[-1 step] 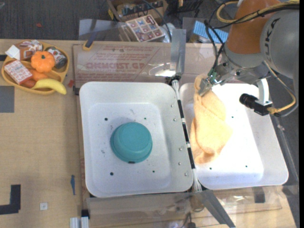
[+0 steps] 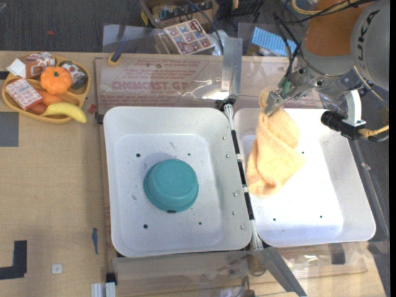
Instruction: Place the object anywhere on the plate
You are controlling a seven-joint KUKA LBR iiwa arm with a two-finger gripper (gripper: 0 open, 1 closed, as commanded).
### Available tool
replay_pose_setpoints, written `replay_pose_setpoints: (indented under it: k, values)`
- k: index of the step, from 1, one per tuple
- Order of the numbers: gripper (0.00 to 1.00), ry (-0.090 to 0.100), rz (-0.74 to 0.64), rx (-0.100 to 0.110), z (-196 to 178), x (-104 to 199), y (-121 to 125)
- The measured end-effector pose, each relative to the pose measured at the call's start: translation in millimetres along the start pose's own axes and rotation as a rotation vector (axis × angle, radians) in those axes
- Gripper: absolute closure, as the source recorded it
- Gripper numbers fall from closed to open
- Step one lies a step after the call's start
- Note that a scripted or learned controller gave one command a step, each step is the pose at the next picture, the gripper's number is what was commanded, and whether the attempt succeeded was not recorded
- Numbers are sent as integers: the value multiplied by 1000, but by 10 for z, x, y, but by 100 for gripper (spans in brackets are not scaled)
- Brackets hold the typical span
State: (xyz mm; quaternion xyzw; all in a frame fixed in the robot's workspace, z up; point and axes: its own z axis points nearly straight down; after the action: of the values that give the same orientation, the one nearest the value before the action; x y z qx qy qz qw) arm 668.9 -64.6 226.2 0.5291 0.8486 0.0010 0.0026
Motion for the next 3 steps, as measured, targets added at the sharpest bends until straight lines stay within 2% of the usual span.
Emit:
replay_pose_setpoints:
  k: [1, 2, 3]
  values:
    - [100, 3, -400, 1, -110, 495, -130]
    - [100, 3, -799, -1, -8, 924, -238]
    - [100, 3, -1111, -2, -97, 1337, -356]
